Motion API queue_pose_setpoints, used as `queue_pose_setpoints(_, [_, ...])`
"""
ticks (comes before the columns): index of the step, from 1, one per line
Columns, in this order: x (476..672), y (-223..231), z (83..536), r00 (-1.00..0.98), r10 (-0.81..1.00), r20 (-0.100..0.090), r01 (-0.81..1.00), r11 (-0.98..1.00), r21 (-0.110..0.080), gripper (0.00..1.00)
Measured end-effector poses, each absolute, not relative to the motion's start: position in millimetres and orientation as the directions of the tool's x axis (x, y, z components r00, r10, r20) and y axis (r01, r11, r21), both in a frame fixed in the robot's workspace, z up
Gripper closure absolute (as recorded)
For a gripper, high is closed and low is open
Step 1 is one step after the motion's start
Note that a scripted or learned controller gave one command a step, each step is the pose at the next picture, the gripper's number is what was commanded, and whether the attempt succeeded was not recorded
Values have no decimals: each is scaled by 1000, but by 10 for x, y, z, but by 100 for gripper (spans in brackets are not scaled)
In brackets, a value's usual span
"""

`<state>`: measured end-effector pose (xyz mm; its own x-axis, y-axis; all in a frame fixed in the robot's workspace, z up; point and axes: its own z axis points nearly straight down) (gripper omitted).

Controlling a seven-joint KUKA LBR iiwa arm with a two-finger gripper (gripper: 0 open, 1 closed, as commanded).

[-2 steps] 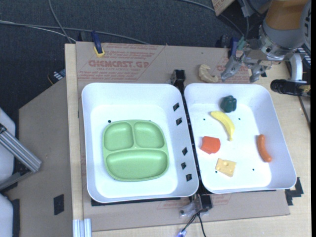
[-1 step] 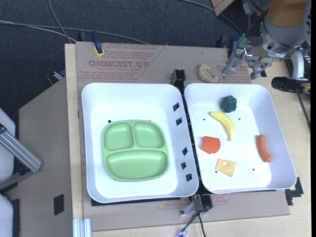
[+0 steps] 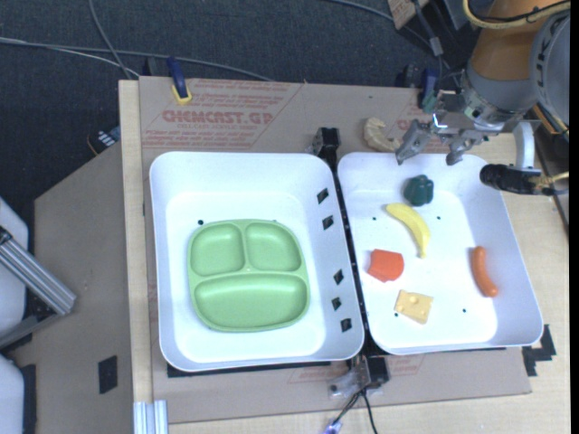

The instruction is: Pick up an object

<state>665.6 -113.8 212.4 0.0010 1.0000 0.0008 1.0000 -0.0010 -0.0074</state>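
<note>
Above the right bin's (image 3: pixel 516 269) far edge, the gripper (image 3: pixel 431 149) hung with fingers spread wide, holding nothing. Nearest below it lay a dark green piece (image 3: pixel 419 189), beside the banana (image 3: pixel 412 227). It looked like light, stiff plastic, probably slippery; pinching across its middle seemed safest.

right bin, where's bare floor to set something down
Bare floor in the shallow white right bin: the near strip below the yellow cheese wedge, and between yellow banana and orange sausage. Crowded around the red pepper piece.
</note>
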Motion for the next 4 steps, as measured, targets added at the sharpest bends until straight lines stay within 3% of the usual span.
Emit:
queue_pose_setpoints(2, [6588, -1064, 1243, 0, 1000, -2, 1000, 0, 1, 0])
queue_pose_setpoints(3, [6594, -1065, 1369, 1, 1000, -1, 1000, -1, 2, 100])
queue_pose_setpoints(4, [6573, -1124, 1841, 0, 1000, -1, 1000, 0, 6, 100])
